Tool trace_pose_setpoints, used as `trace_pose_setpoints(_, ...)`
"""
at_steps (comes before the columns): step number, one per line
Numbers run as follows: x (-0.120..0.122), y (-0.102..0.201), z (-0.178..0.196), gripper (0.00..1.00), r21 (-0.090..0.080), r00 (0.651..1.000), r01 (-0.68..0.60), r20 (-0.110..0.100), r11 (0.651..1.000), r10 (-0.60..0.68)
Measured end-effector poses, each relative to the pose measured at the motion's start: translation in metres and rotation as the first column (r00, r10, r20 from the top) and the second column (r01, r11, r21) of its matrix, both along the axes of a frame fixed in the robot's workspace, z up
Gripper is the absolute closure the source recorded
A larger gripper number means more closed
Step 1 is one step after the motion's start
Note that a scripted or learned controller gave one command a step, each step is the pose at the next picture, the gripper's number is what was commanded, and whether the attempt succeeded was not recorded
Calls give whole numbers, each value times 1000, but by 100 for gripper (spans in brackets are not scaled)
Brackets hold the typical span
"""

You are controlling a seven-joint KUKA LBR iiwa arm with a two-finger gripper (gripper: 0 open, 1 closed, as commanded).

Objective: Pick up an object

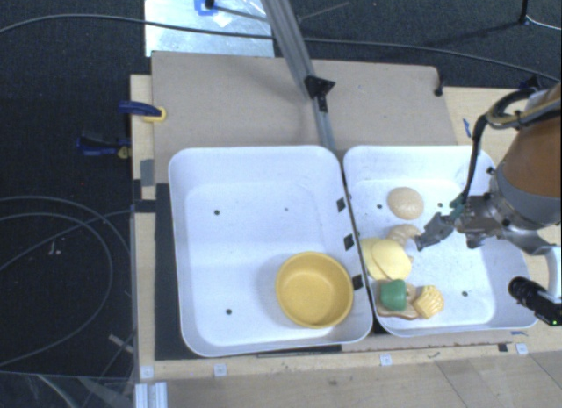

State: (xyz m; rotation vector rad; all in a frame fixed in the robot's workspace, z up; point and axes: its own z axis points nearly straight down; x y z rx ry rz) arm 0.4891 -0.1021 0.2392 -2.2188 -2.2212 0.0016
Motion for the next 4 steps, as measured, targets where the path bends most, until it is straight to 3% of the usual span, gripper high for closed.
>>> trace_pose_setpoints(2, 12, -2, -90, 0, 0, 1000, 0, -1, 1000, 0)
trace_pose_setpoints(3, 14, -3, -77, 100, -1, 1000, 0, 5, 1000, 0)
trace_pose_setpoints(4, 8, -8, -19, 100, -2, 1000, -3, 10, 1000, 3)
